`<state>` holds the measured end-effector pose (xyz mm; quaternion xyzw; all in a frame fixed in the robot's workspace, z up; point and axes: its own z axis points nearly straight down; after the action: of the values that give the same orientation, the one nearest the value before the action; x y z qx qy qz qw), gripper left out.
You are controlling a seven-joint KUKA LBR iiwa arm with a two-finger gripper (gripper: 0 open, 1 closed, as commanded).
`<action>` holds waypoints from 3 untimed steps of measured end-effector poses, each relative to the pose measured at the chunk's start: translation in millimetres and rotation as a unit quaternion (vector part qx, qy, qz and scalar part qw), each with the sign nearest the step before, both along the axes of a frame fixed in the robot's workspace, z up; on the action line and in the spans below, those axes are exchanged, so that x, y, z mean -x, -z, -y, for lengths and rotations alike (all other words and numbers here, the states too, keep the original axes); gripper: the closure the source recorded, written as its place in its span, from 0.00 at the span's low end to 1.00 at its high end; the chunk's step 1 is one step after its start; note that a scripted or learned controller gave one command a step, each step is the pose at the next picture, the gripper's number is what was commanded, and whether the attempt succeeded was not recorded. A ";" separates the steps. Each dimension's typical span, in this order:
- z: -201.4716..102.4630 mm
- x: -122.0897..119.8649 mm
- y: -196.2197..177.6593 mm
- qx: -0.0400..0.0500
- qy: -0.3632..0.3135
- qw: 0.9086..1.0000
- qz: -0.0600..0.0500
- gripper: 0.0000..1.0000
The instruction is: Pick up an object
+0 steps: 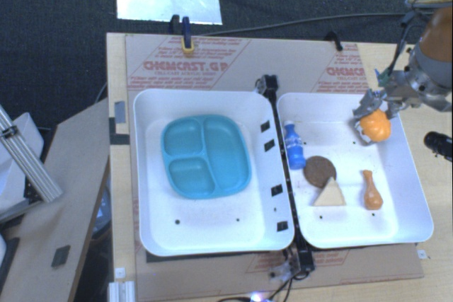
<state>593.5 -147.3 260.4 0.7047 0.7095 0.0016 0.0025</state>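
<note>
1. In the camera view the jaws (373,112) of the grey arm hang over the far right part of the right-hand shallow white bin (410,223). They are pressed against a round orange fruit-like object (376,126). The metal parts blur together there, so I cannot tell whether the jaws stand wide or narrow, or whether the orange object is truly between them.
2. The arm itself is cut off by the right edge of the view; its wrist and a pale cable loop show at the upper right.
3. The orange object is near the bin's far right wall; whether it rests on the floor or is lifted is hard to make out.
4. Against the dividing wall of the same bin lies a small blue bottle with a white cap (291,146).
5. Just beside it, toward the middle, is a flat brown disc (320,169), and a pale tan wedge (329,194) touches its near edge.
6. To the right of these lies a small orange gourd-shaped piece with a thin neck (371,190), well apart from the jaws.
7. The left-hand shallow white bin (152,223) holds a light blue plastic tray with three compartments (206,155).
8. Both bins sit on a cardboard-covered tabletop (233,60) printed with red lettering too blurred to read fully.
</note>
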 end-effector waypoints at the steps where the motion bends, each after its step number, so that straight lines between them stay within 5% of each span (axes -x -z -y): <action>1: -54.2 2.7 -2.1 -0.001 -0.001 1.000 -0.002 1.00; 3: -165.6 -19.9 22.4 -0.001 -0.002 1.000 -0.002 1.00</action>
<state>613.4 18.3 238.1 0.7036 0.7106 0.0013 0.0001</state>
